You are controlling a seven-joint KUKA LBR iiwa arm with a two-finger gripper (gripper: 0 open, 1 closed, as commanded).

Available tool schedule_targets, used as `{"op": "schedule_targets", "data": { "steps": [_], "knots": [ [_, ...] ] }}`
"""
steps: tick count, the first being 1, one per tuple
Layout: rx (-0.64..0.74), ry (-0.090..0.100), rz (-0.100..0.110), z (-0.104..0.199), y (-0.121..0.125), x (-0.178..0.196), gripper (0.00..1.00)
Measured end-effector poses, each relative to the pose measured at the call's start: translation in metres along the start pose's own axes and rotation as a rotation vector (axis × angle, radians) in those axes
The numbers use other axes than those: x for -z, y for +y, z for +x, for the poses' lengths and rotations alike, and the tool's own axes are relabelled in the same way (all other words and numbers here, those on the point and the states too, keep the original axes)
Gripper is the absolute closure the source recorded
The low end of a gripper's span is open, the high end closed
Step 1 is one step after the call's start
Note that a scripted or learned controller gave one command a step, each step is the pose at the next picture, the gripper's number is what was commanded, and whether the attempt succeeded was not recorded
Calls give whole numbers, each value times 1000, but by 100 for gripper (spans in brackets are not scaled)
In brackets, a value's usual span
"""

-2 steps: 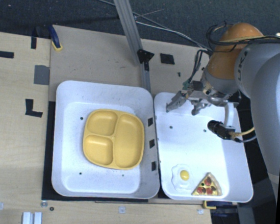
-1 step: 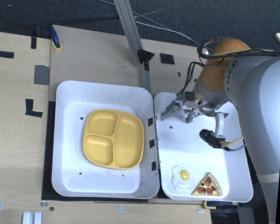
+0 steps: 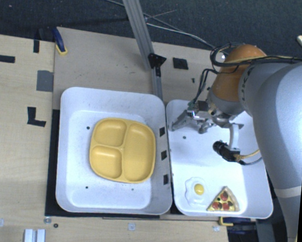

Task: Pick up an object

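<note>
In the right bin (image 3: 252, 170), a toy fried egg (image 3: 195, 189) and a toy pizza slice (image 3: 223, 200) lie side by side near the front edge. A yellow divided plate (image 3: 122, 149) rests in the middle of the left bin (image 3: 75, 137). My gripper (image 3: 204, 129) hangs over the back of the right bin, close to the wall shared by the two bins. Its fingers are spread open with nothing between them. It is well behind the egg and the pizza slice and touches neither.
The grey arm with its orange band (image 3: 235, 73) covers the right bin's back right part. A black cable connector (image 3: 225, 150) dangles below the wrist. A slanted metal pole (image 3: 143, 37) stands behind the bins. Bare white floor lies around the plate.
</note>
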State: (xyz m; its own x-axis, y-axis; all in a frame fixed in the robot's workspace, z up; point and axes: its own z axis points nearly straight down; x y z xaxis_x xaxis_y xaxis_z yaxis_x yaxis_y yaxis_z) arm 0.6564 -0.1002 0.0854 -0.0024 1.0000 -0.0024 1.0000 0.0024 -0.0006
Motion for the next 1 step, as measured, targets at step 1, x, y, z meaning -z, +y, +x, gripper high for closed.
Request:
{"op": "schedule_targets", "data": {
  "steps": [1],
  "knots": [
    [1,-3,-5,0,1,12,100]
  ]
}}
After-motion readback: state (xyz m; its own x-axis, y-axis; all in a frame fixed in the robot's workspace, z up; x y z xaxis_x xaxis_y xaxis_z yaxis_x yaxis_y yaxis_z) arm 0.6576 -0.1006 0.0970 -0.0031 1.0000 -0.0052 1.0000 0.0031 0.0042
